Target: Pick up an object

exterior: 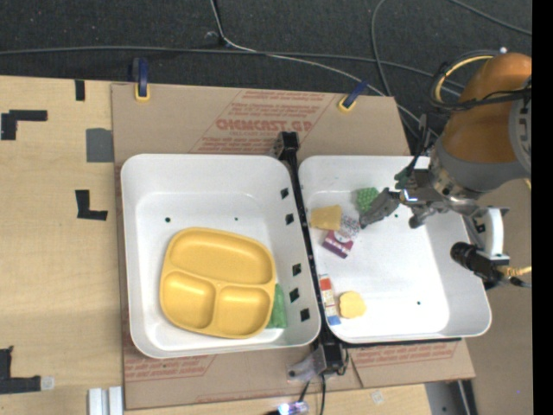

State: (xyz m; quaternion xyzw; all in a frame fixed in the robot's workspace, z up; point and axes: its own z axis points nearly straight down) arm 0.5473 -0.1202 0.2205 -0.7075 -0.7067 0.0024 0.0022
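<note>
gripper [399, 207] over right bin [432, 318], beside green object [369, 198]

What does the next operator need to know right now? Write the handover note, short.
Gripper: low in the right bin, fingers open, nothing between them.
Right bin: green object just left of the fingertips, yellow block, purple packet, small box with red and blue by the divider, yellow round piece.
Left bin: yellow divided tray, green item at its right edge.
Done: arm is down near the green object.
Left: close on an object and lift it.
</note>
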